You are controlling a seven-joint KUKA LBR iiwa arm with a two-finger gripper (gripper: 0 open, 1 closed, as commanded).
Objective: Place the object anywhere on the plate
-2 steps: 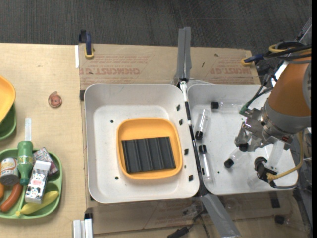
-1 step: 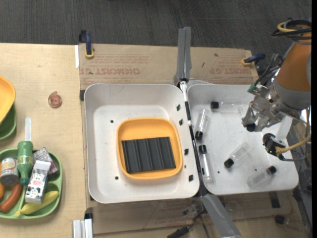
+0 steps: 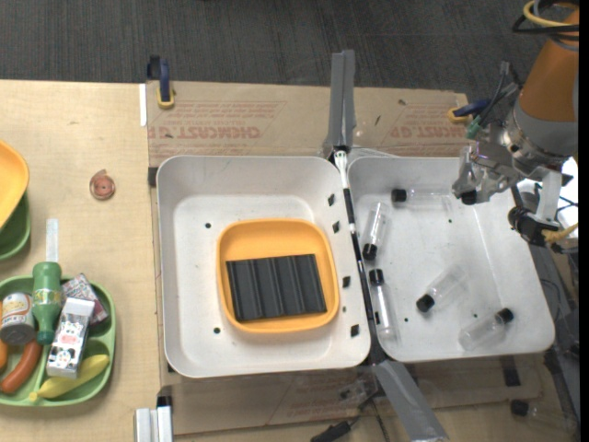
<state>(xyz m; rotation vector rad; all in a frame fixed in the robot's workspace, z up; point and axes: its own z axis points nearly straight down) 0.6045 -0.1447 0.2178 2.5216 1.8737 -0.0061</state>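
An orange square plate lies in the left bin. A dark grey ridged slab covers most of the plate's middle. In the right bin lie several clear vials with black caps: one near the back, one by the divider, one in the middle and one at the front right. My gripper hangs over the right bin's back right part, to the right of the back vial. I see nothing held in it.
A thin clear tube lies along the right bin's left wall. A grey post rises behind the bins. On the bench to the left stand a green tray of toy food and a yellow bowl.
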